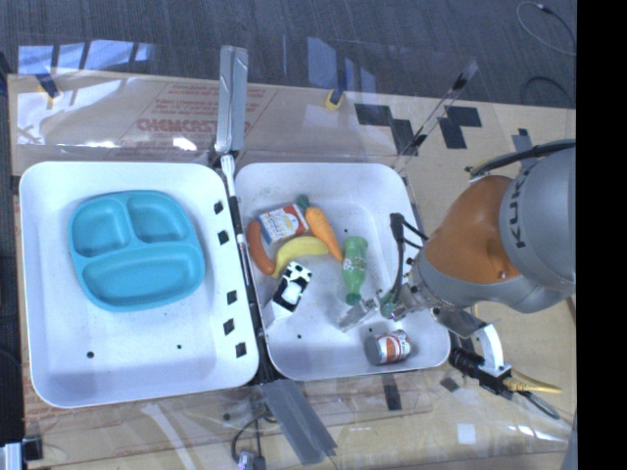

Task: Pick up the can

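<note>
The can (393, 348) lies on its side near the front right corner of the right bin (323, 365). It is silver with a red and white label. My gripper (373, 309) hangs low over the bin floor, just above and slightly left of the can, between the can and a green bottle (354, 267). Nothing shows in its grasp. The grey arm with its orange band (470, 248) reaches in from the right over the bin's right wall.
The right bin also holds a carrot (321, 233), a banana (301, 251), a red and white carton (281, 223), a sausage (260, 248) and a black and white toy (292, 288). A blue divided plate (137, 248) lies in the left bin (59, 360).
</note>
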Controlling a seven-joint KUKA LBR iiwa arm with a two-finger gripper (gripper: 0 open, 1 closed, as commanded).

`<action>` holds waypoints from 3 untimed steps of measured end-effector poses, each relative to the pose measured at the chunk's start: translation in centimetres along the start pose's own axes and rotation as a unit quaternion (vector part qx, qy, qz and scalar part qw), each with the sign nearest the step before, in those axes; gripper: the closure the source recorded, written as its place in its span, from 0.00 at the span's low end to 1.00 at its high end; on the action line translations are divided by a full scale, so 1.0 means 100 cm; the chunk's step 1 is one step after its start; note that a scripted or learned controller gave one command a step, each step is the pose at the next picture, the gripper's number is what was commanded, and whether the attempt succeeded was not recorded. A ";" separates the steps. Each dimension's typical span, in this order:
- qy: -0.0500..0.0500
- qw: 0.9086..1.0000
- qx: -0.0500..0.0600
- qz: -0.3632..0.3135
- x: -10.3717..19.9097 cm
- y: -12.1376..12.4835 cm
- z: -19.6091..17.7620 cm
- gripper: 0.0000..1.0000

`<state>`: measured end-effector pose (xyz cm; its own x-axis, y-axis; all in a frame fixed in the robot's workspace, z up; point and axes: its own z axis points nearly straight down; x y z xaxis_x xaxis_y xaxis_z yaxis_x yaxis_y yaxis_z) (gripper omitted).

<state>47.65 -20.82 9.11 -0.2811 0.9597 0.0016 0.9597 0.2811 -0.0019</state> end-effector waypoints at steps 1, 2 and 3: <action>0.000 1.000 0.000 -0.003 0.000 0.000 -0.010 1.00; 0.000 1.000 0.001 -0.006 0.000 0.001 -0.019 1.00; 0.000 1.000 0.001 -0.006 0.000 0.001 -0.019 0.00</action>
<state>47.75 -20.76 11.05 -0.2926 0.9562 0.0008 0.9562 0.2926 -0.0034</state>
